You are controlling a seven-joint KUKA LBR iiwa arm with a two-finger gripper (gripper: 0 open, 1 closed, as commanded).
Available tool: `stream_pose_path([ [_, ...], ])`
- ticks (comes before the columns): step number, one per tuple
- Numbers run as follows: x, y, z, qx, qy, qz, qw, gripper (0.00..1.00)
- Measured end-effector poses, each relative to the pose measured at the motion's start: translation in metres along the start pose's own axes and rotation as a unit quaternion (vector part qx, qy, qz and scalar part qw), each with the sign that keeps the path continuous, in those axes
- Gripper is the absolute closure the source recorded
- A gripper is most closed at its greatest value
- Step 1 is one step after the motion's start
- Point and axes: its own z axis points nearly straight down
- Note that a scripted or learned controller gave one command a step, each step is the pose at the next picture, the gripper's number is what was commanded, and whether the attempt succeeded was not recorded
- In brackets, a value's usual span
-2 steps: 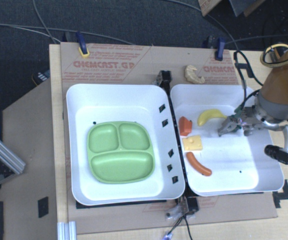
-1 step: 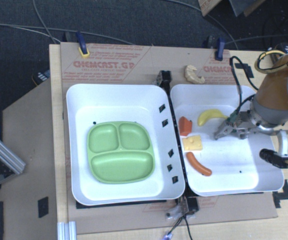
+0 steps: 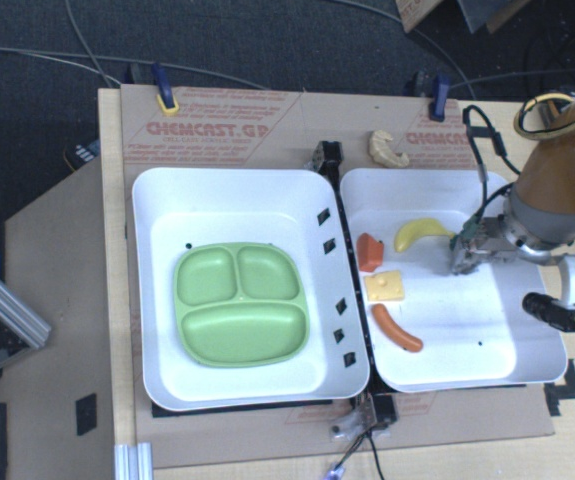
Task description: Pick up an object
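My gripper [image 3: 463, 255] hangs low in the right bin [image 3: 487, 366], and whether it is open, I cannot tell. The banana [image 3: 419, 233] lies just beside it, toward the divider.

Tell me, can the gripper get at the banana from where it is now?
Probably yes. The gripper sits low in the right bin, just right of the banana, with bare bin floor between them. The cheese and sausage lie further off.
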Motion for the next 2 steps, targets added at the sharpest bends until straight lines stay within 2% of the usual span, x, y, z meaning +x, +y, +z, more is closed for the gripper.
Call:
stream_pose_path([
  [2, -0.001, -0.010, -0.095, -0.003, -0.002, 0.000, 1.0000, 1.00],
])
